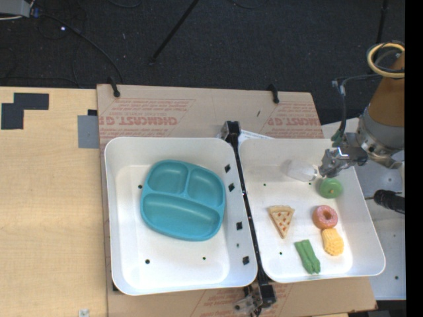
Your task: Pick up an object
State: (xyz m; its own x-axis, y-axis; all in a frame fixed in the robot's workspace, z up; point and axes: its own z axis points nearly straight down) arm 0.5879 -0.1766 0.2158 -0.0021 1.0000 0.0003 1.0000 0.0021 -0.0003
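Note:
The right bin holds a green ball, a pink doughnut, a yellow corn piece, a pizza slice and a green pod-like piece. A pale translucent object lies near the bin's upper middle. My gripper hangs at the bin's upper right, just above the green ball and right of the pale object. I see nothing between its fingers.
The left bin carries a teal divided plate. A black divider with clips separates the bins. Cardboard lies under both bins. The arm's body and cables stand at the right edge.

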